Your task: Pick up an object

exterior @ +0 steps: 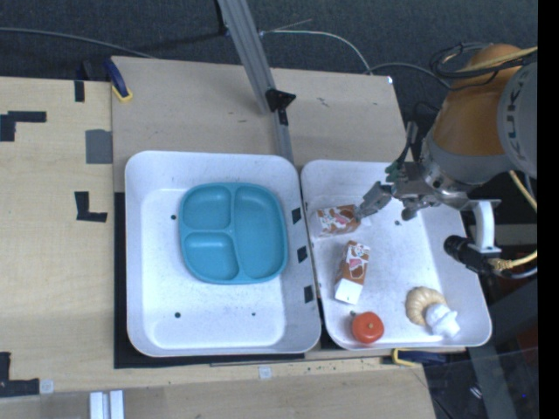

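You've got the gripper (381,196) over the right bin (454,260), finger state unreadable, tip just right of the snack packet (337,220); carton (353,271), tomato (368,326) and croissant (425,304) sit below it.

We had one fixed overhead camera, slanted down, both bins (218,343) in frame, arm (485,116) at 3 o'clock.

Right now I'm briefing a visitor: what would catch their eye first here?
The turquoise three-compartment plastic plate sits alone in the left white bin. In the right white bin, the claw hovers by a small red-and-white packet, with a round red tomato-like toy near the front edge.
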Controlling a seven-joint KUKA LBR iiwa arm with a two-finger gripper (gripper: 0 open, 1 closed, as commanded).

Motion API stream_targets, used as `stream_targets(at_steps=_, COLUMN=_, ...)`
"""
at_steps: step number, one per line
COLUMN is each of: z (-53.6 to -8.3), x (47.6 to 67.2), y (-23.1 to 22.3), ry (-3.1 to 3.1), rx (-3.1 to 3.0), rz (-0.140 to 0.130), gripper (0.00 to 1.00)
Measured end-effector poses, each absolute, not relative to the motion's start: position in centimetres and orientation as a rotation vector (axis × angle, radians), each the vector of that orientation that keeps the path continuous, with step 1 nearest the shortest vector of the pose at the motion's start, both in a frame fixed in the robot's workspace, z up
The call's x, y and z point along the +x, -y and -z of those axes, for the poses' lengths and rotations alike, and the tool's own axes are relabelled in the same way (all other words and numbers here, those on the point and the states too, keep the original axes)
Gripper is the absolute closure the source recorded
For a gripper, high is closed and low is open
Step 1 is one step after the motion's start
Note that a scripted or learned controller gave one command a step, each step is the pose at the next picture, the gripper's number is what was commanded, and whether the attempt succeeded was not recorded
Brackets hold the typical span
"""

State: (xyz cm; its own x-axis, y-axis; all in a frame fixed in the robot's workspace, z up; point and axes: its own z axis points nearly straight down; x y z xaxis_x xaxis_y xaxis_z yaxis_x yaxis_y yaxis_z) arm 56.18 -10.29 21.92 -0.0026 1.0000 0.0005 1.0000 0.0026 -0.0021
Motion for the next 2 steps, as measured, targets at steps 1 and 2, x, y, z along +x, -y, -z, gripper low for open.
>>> stream_targets(at_steps=1, z=-21.9, x=56.2, y=10.3, ry=2.223, rx=-2.218, rz=-0.001, gripper=0.0)
stream_targets(at_steps=2, z=-15.6, x=55.6, y=9.9, ry=2.218, rx=-2.215, rz=-0.009, gripper=0.0)
